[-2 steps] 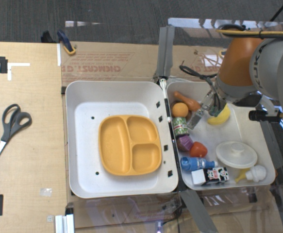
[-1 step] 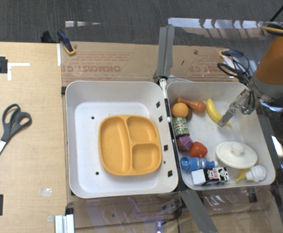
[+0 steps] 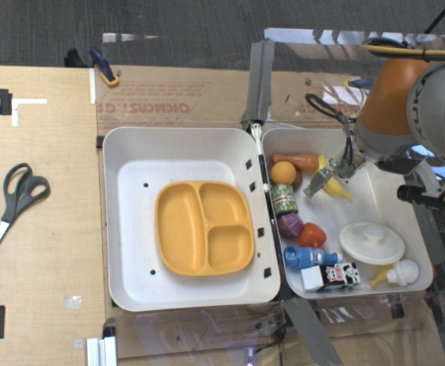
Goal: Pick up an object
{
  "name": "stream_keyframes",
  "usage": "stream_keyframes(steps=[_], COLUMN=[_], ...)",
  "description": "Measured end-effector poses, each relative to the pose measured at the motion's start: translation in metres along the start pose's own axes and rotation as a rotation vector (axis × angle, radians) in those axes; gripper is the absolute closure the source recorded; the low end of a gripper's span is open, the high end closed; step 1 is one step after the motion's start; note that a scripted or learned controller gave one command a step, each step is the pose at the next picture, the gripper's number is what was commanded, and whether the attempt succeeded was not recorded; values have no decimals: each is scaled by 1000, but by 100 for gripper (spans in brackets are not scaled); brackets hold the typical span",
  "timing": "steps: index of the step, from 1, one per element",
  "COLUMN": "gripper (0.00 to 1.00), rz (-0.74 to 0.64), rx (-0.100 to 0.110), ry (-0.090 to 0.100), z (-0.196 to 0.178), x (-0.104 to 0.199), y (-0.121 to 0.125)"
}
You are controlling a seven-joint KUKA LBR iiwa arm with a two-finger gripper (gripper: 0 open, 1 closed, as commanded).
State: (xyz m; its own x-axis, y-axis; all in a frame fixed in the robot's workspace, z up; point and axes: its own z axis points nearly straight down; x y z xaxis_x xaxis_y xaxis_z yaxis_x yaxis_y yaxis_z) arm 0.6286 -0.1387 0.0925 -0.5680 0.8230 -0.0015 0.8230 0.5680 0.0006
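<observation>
The gripper [image 3: 319, 183] hangs low in the right bin [image 3: 417, 280], its fingers spread open with nothing between them, tips angled toward the bin's left side. Just beside it on the right lies a banana [image 3: 336, 188], partly hidden by the wrist. To the left sit an orange [image 3: 283, 172] and, behind it, a carrot [image 3: 304, 160] lying across the bin's back. Below the orange a small green can [image 3: 284, 199] lies along the left wall, then a purple piece [image 3: 291, 223] and a red piece [image 3: 312, 235]. Nearer the front lie a blue bottle [image 3: 307, 257] and a black-and-white carton [image 3: 330, 276]. A white lid [image 3: 371, 241] rests on the right of the bin floor, with a white and yellow squeeze bottle [image 3: 396, 274] in the front right corner.

The left bin [image 3: 123, 204] holds a yellow divided plate [image 3: 204, 226]. Well apart, on the bench at far left, lie scissors [image 3: 12, 200]
</observation>
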Motion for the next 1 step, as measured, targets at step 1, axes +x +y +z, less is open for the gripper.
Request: stream_keyframes(steps=[1], gripper=[100], rz=[-3], rx=[0], ry=[-4], z=[-10], x=[-1], y=[0])
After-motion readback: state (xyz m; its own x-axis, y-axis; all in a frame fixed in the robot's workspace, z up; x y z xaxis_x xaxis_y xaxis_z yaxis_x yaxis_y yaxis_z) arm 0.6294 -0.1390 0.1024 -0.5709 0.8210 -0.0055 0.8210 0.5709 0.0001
